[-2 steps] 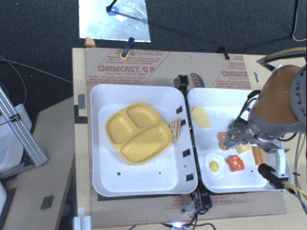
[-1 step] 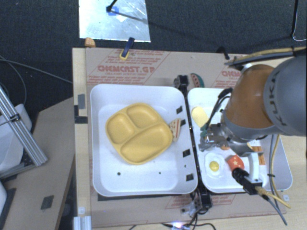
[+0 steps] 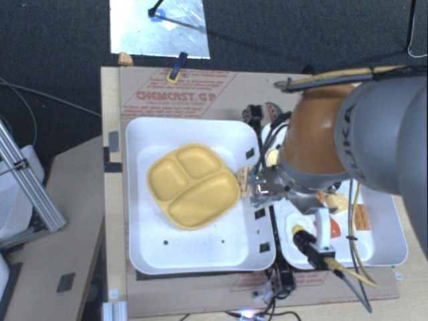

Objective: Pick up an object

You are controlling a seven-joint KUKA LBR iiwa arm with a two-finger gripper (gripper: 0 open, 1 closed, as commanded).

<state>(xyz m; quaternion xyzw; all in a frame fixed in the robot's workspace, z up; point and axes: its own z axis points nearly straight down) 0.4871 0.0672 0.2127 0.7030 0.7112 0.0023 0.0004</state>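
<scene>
Two white bins [image 3: 144, 246] sit on brown board [image 3: 194, 95].

Light is even and fairly bright from overhead, shadows faint. Glare streaks the shiny sheet [image 3: 160, 17] at top, and the white bin [image 3: 140, 146] looks slightly washed out. The picture is soft and grainy throughout.
</scene>
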